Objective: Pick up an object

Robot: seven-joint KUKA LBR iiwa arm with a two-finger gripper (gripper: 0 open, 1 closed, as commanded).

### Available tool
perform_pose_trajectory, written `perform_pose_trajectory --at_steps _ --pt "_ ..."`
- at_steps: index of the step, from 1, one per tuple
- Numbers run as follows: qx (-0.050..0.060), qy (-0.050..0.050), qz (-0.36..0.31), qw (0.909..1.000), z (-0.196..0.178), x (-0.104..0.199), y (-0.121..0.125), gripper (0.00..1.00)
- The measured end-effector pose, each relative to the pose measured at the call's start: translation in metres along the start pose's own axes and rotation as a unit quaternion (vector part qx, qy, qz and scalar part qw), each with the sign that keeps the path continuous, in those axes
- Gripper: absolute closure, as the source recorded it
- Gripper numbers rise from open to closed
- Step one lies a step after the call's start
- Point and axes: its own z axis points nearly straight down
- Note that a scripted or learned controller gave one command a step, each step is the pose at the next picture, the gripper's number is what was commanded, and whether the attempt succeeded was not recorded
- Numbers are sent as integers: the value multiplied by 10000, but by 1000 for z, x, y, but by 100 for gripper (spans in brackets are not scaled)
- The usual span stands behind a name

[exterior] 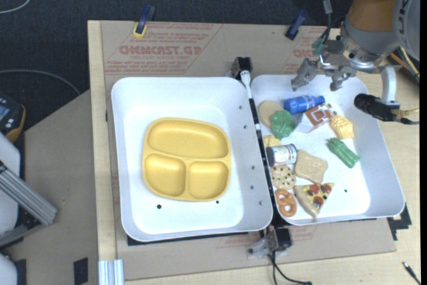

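Note:
My gripper [321,79] hangs over the far edge of the right bin [380,177], its two fingers spread open with nothing between them. Just below it lies a blue bottle [301,103]. Around that are a green leafy toy [282,123], a small red and white packet [320,115], a yellow corn piece [341,126], a green pickle [343,151], a small can [285,154], a bread slice [311,166], a cracker [283,176], a pretzel [285,201] and a pizza slice [315,196].
The left bin [127,143] holds a yellow three-compartment tray [187,158]. A black divider clip [241,67] sits at the top between the bins. Cardboard [167,50] lies under both bins.

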Motion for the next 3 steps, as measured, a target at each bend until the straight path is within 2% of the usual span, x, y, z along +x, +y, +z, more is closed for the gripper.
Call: perform_pose_trajectory --at_steps 1,2,3 --pt "10 2 -2 10000 61 4 -5 0" --pt "-80 -15 -5 10000 99 -2 -4 0" --pt "-122 -41 -12 9999 110 -4 3 0"
